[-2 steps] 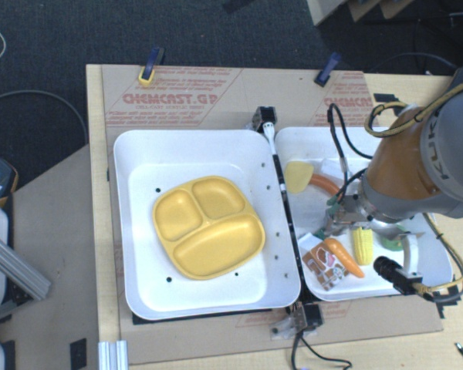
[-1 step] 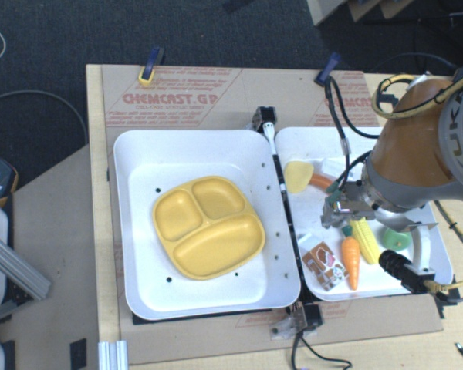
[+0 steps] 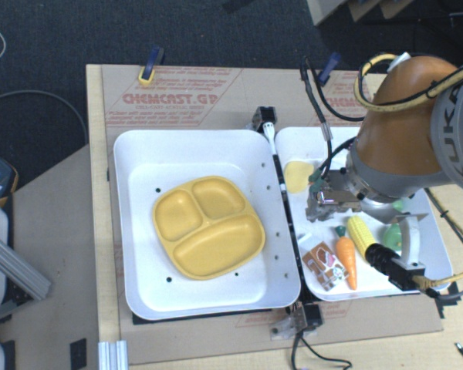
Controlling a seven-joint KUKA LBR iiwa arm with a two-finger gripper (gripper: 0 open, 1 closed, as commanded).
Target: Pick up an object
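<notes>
Camera view looks down on the right bin, and that is where the small things to pick up are lying. A toy carrot lies near the front of that bin, pointing toward the front edge. Just beside it, on the right, is a yellow corn cob. On the carrot's other side lies a small brown and white packet. A pale yellow round thing sits farther back, close to the wall between the two bins. Something green peeks out past the corn, partly hidden, so I cannot say what it is. All of these look like they are lying flat on the bin floor, and none of them looks lifted. The gripper hangs low over the right bin, between the pale yellow thing and the corn, under the big orange and grey arm. I cannot tell how its tips are set, because the metal parts hide them. I think the pick is not done yet: the arm is at the bin, but taking hold and lifting are left. The left bin holds a yellow tray with three sections, well apart from the gripper. Both bins sit on the bench.
</notes>
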